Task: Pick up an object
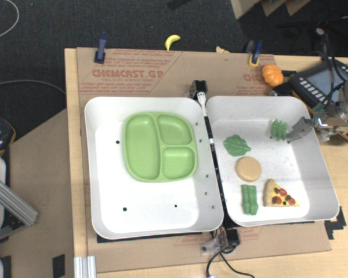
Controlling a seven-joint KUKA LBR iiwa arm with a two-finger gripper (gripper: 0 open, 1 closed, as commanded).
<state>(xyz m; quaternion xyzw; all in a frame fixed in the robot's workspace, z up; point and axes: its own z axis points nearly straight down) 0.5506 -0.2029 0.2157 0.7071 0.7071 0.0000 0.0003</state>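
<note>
At the right bin's far edge I see my gripper (298, 129) just beside the small green broccoli-shaped toy (278, 130); its grip state I cannot tell, nothing lifted yet.

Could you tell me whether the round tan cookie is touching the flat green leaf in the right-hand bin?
Apart. In the camera view a thin strip of white bin floor shows between the flat green leaf and the round tan cookie just below it.

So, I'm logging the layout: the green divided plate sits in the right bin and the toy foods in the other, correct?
Not quite. The camera view shows the green divided plate in the left bin; the toy foods, such as the pizza slice, lie in the right bin.
</note>
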